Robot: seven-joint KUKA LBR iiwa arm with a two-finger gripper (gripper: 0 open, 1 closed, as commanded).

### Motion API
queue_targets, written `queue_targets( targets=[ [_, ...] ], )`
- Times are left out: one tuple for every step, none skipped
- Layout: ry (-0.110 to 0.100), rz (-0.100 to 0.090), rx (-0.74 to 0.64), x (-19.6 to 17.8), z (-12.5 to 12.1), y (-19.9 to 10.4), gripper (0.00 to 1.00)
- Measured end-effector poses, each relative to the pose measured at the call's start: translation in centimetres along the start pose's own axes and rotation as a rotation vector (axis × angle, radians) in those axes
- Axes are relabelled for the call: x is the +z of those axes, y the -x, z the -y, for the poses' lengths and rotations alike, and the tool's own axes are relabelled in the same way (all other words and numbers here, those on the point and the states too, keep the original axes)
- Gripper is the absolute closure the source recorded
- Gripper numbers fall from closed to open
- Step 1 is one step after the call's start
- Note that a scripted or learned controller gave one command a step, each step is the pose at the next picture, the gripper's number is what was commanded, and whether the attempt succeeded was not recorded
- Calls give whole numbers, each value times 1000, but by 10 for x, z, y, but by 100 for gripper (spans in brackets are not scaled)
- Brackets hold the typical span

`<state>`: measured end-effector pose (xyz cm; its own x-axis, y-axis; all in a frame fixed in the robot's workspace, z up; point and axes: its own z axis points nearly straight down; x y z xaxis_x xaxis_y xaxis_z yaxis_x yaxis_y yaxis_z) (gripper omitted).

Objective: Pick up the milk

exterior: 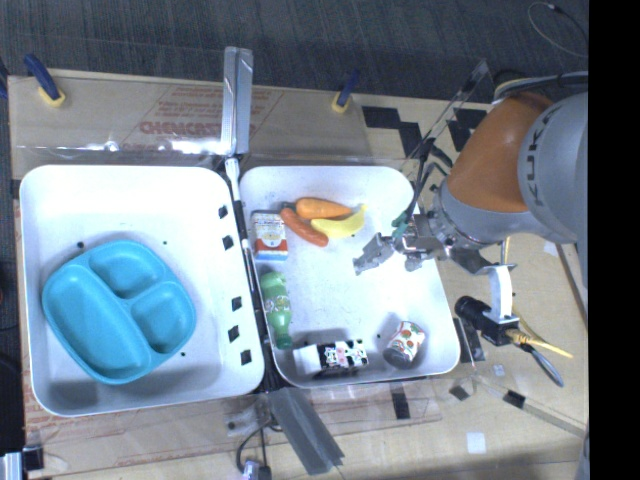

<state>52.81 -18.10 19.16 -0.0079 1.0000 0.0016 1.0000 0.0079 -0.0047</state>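
Camera view: milk (342, 355), cow-print carton, lies on its side at near edge of right bin (330, 183), betw green bottle (276, 308) & a small patterned cup (404, 343). Claw (372, 257) hovers above bin's right-middle, apart from milk, nothing in it, fingers look slightly parted. Banana (343, 224), carrot (305, 226), small carton (269, 236) further back. Left bin w/ blue divided plate (117, 309).

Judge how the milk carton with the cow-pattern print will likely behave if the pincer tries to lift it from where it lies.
The milk carton lies on its side against the right bin's near wall, so a clean top grasp looks awkward. Its boxy shape probably won't roll, though it may slide. It looks small, likely light.
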Motion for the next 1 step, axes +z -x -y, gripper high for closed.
queue_targets(
  targets=[
    [3, 1, 237, -70, -45, -42, 0]
  ],
)
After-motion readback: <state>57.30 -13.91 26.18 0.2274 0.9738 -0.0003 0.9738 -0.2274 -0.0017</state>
